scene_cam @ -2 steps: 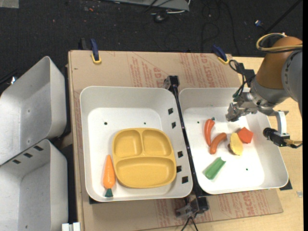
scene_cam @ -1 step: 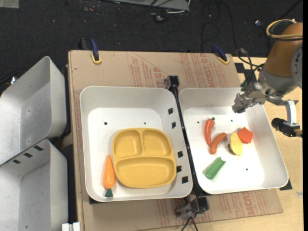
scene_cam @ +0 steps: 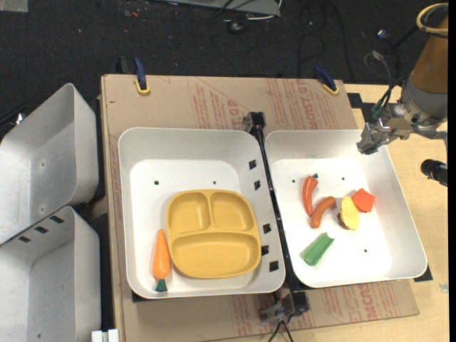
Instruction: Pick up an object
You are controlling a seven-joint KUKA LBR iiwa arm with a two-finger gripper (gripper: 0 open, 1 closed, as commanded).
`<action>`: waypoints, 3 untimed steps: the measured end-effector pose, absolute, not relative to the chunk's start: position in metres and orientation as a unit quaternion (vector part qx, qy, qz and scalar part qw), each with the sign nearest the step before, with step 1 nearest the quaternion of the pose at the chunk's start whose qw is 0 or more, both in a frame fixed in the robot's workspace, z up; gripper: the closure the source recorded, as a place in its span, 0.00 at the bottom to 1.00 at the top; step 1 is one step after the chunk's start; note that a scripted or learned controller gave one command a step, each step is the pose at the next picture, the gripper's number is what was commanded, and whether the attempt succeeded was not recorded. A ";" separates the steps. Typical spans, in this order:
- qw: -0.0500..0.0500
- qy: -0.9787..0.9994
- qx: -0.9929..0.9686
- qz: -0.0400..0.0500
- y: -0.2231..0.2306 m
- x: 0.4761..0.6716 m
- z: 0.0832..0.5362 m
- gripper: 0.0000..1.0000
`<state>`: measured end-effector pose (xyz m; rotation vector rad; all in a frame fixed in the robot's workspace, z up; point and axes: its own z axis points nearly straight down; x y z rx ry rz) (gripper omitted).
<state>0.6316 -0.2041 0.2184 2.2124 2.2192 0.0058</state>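
The right bin [scene_cam: 399, 191] holds two orange-red sausages [scene_cam: 308, 193] [scene_cam: 322, 211], a green piece [scene_cam: 317, 249], a yellow piece [scene_cam: 349, 213] and an orange-red wedge [scene_cam: 363, 200]. My gripper [scene_cam: 370, 141] hangs at the far right corner of that bin, above its rim, well away from the food items. Nothing shows in its fingers. In the left bin [scene_cam: 142, 155] a yellow sectioned plate [scene_cam: 214, 234] lies beside an orange carrot [scene_cam: 162, 257].
The bins meet along a black divider [scene_cam: 267, 205] with clips. Two spare white bins [scene_cam: 43, 191] stand off the bench at the left. Cables and a metal bar lie on the dark floor behind.
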 end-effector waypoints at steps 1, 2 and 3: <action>0.000 0.708 0.706 0.000 -0.204 0.632 0.199 1.00; -0.001 0.709 0.705 0.000 -0.157 0.618 0.202 1.00; -0.001 0.709 0.705 0.000 -0.110 0.618 0.200 1.00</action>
